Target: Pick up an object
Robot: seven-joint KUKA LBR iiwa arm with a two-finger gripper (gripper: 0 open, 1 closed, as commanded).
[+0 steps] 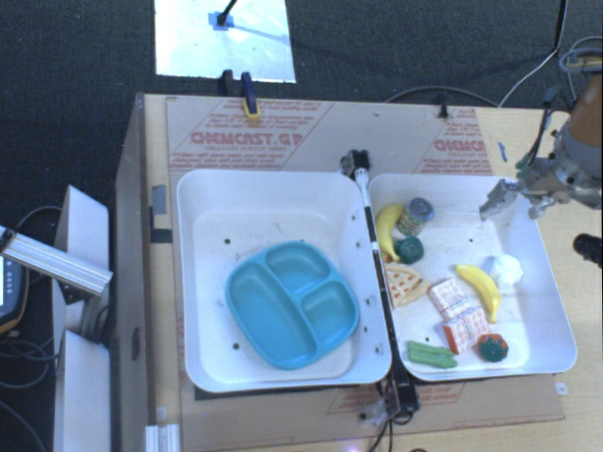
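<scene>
My gripper (513, 201) hangs over the upper right corner of the right bin (556, 295), with my arm coming in from the right edge above it. Two grey tips show, one pointing down-left over the bin floor and one near the bin's right rim; they stand apart with nothing between them, so I carry nothing.

Nearest below my gripper, a small white lump (508, 269) lies by the right wall, touching the upper end of a yellow banana (480, 288) that runs down toward the bin's middle. Left of that banana sit two red-and-white packets (456, 311), one above the other, and a waffle-patterned wedge (406, 284) lies beside them toward the divider. At the bottom of the bin a red-and-green round item (492, 347) sits right of the packets, and a green vegetable piece (431, 354) lies along the front wall.

Up near the divider a second banana (386, 231) stands lengthwise, with a small can (415, 216) just beside it and a dark green ball (410, 250) below the can.

Across the divider, the left bin (203, 252) holds a blue sectioned tray (292, 302), lying flat and turned at an angle, toward the bin's front right part.
</scene>
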